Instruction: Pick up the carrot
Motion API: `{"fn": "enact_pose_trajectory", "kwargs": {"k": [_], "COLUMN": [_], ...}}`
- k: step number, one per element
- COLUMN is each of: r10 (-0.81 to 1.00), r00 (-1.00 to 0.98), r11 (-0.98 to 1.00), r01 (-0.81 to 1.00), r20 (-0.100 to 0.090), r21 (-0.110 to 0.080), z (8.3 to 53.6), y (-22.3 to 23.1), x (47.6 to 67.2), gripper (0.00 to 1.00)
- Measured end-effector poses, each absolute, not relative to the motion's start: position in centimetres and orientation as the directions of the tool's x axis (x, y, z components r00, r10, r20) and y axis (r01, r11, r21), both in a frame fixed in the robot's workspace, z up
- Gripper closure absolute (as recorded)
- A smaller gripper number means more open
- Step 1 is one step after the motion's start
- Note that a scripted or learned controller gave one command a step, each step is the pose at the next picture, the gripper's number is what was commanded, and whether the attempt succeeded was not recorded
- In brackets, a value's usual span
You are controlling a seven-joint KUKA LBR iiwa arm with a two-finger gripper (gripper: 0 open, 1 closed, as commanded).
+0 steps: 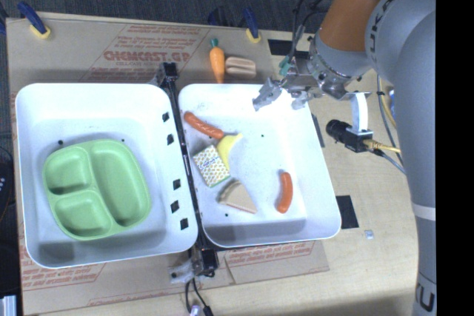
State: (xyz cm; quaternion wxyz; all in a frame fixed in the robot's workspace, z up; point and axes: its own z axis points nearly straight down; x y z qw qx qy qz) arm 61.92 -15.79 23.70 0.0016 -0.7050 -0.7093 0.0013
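Gripper [282, 96], fingers spread and holding nothing, hovers over right bin's [320, 159] far edge.

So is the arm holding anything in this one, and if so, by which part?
Nothing is held. The gripper hangs over the right bin's far edge with nothing between its jaws; the carrot lies outside the bins.

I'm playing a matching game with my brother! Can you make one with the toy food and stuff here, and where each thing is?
Things:
1. carrot
2. green plate
3. sandwich wedge
4. gripper

Places:
A. in the left bin
B. on the bench behind the bins
C. above the right bin's back edge
D. in the right bin, near its front

Pairs: 1-B, 2-A, 3-D, 4-C
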Motion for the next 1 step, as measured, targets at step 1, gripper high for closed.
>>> {"fn": "enact_pose_trajectory", "kwargs": {"k": [1], "r10": [1.000], "r00": [-0.008], "r11": [0.008], "r01": [1.000], "r20": [0.001], "r21": [-0.008], "z": [9.40], "y": [-10.68], "x": [65.52], "gripper": [0.00]}}
